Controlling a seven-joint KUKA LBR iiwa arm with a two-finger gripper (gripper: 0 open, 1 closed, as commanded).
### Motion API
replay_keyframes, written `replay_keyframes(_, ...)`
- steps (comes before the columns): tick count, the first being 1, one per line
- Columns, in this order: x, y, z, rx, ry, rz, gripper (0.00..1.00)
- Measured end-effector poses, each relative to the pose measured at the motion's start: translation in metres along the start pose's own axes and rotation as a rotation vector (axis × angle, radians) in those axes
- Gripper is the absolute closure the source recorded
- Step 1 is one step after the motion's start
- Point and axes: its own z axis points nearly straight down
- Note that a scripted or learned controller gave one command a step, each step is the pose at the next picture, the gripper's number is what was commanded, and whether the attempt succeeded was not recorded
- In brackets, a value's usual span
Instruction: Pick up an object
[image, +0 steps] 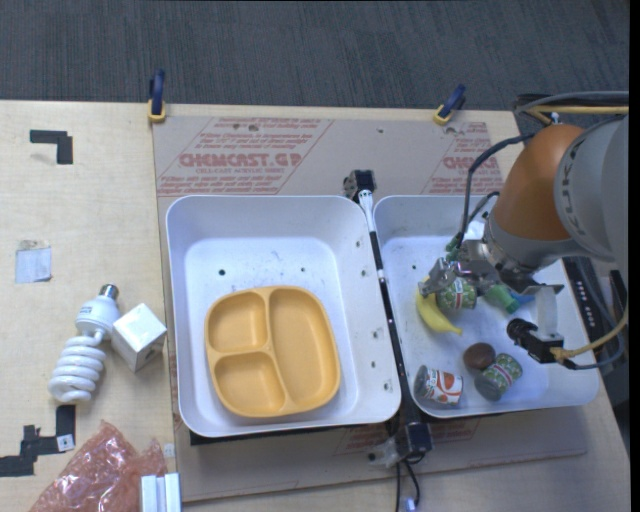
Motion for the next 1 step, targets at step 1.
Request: replay_keyframes(1, 0.0005, -0.0017, 0.0024, 0.006, 0.001, 0.000, 0.00)
